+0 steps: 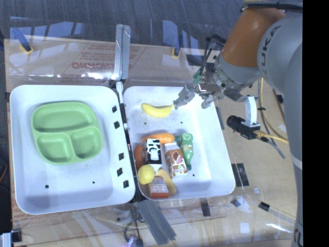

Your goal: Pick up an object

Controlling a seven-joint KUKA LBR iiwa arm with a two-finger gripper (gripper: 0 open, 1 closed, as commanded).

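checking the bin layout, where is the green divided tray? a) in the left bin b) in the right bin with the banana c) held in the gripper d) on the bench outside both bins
a, the green divided tray lies flat in the left bin, while the banana and the other items sit in the right bin.
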